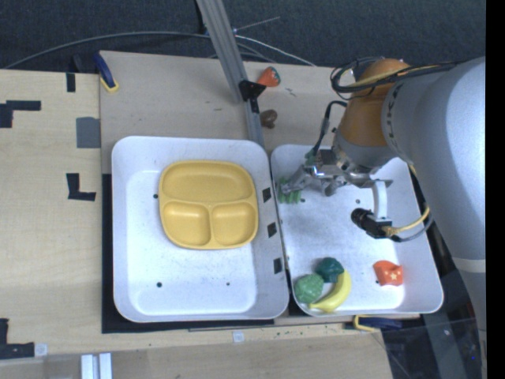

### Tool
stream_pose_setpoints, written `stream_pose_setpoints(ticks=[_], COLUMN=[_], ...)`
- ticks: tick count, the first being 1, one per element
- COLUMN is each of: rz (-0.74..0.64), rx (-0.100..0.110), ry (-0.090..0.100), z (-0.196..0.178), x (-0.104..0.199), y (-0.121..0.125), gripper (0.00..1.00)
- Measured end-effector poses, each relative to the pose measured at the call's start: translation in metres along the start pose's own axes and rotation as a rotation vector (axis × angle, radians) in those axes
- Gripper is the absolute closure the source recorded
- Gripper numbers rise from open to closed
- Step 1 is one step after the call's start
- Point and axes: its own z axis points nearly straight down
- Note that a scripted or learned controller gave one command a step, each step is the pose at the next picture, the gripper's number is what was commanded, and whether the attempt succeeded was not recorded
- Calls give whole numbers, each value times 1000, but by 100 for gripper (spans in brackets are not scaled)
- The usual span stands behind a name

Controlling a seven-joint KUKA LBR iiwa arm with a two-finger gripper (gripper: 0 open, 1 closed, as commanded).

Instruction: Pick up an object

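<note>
Low in the right bin (410, 290) at ten o'clock, the gripper (293, 186) hides its grip state beside a green object (289, 197), risking wall collision.

My arm is a thick, smooth, pale grey cylinder of a robot arm (450, 156), rounded and faintly glossy. Above the wrist I see its broad orange band (371, 105), domed at the top. Thin black cables (359, 76) loop over that band and trail down its side. Below it sits a cluttered metal wrist block with the small grey two-finger gripper (298, 184). A black stubby connector (371, 222) hangs off a white bracket, feeding a yellowish cable (410, 226).
</note>
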Motion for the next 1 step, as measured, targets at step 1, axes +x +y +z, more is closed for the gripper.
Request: stream_pose_setpoints(ticks=[1], rz=[-2], rx=[-5], ry=[-1], z=[-13], x=[0], y=[2], gripper=[100])
